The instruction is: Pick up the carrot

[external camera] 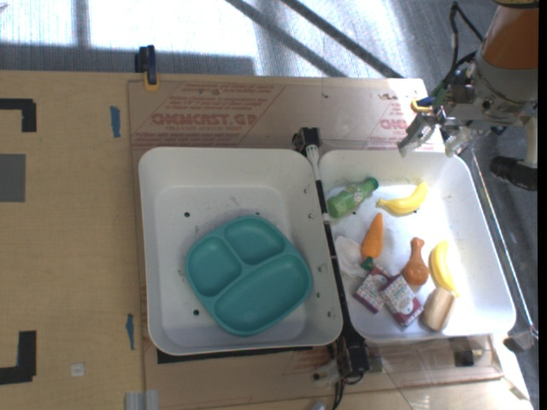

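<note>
Nearest you, at the right bin's (491, 254) near edge, lie a beige bread roll (436, 309) and two small red-and-white packets (386, 294) side by side. Just beyond them you have a brown drumstick (415, 263) and a yellow banana (442, 266) at its right. Your carrot (373, 236) is orange, lying near the middle of that bin, tilted with its green end toward the near side, beside a white crumpled thing (349, 253) on its left. Farther back you see a green bottle (351, 197) on its side by the divider and a second banana (404, 201) right of it.

Left bin (158, 229) holds a teal three-compartment plate (248, 272).

Your gripper (434, 133) hangs over the far right corner of the right bin, at the bin's far rim, well apart from the carrot. Its fingers (414, 137) look spread apart, and you see nothing between them and nothing touched. Orange band of the arm (513, 15) sits at the top right.
</note>
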Robot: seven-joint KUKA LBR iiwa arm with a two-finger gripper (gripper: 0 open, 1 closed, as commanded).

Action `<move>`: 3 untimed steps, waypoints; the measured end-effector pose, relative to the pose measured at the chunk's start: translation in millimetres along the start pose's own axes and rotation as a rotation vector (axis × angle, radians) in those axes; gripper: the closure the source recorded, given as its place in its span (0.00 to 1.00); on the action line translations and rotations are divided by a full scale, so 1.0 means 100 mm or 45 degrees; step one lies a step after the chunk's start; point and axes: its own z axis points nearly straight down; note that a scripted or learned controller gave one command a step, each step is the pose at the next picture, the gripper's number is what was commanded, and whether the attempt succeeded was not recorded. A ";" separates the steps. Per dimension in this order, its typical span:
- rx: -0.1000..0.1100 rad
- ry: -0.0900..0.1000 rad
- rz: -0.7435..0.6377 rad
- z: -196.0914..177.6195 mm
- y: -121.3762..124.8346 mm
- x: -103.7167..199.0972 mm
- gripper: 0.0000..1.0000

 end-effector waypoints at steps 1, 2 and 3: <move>0.012 0.003 -0.188 1.52 -0.47 0.16 0.00; -0.009 -0.002 -0.142 1.83 -0.55 0.22 0.00; -0.013 -0.003 -0.139 1.74 -0.55 0.22 1.00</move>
